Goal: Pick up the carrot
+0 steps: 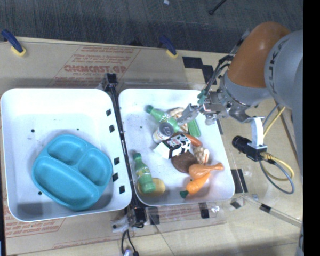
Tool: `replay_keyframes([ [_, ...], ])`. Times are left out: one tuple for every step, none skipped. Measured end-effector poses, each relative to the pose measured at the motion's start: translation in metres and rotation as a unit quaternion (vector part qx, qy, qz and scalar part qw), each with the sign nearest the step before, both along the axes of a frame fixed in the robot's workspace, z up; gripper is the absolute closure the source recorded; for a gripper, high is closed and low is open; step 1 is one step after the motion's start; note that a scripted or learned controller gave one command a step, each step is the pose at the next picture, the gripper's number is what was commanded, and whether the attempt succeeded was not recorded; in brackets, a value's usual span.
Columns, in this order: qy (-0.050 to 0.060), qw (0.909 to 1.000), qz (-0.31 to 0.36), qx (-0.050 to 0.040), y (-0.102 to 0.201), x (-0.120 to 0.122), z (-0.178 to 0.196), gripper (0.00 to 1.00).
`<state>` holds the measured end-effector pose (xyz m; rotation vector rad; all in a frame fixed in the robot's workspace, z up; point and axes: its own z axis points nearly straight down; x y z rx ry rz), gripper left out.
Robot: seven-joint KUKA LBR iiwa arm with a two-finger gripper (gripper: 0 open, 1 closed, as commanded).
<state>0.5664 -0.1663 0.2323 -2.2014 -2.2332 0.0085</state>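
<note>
1. Two white bins sit side by side on the bench: left bin (10, 143) and right bin (130, 103), divided by a black clip strip.
2. Left bin holds one blue tray (72, 169), three compartments, lying at a slant.
3. Right bin holds a heap of toy food:
   - green bottle (159, 114), lying near the bin's far side;
   - can (165, 129), just beside that bottle;
   - black-and-white carton (173, 144), mid-bin;
   - brown patty (182, 161), touching the carton's near side;
   - drumstick (202, 169), beside the patty;
   - second green bottle (143, 174), by the bin's left wall;
   - yellow piece (158, 185), touching that bottle;
   - carrot (197, 184), orange with a green tip, lying flat near the bin's front right corner, just below the drumstick and touching or nearly touching it.
4. Gripper (192, 112): over the far right part of the right bin, above the heap near the first bottle and well apart from the carrot. Its fingers blur into the clutter beneath, so I cannot tell whether they are spread or closed, nor whether anything sits between them.
5. Arm (256, 63): grey with orange band, reaching in from the right over the bin's rim.
6. Task status, as judged: nothing done. Carrot rests in the bin, ungrasped. Remaining: bring the gripper toward the front right corner, descend on the carrot, close, lift. The drumstick crowding it may hamper a clean grasp.
</note>
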Motion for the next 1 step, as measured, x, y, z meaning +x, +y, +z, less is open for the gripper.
replay_keyframes([
  [0.000,0.9913,0.132,0.0012,-0.0217,-0.0465,-0.0293,0.00],
])
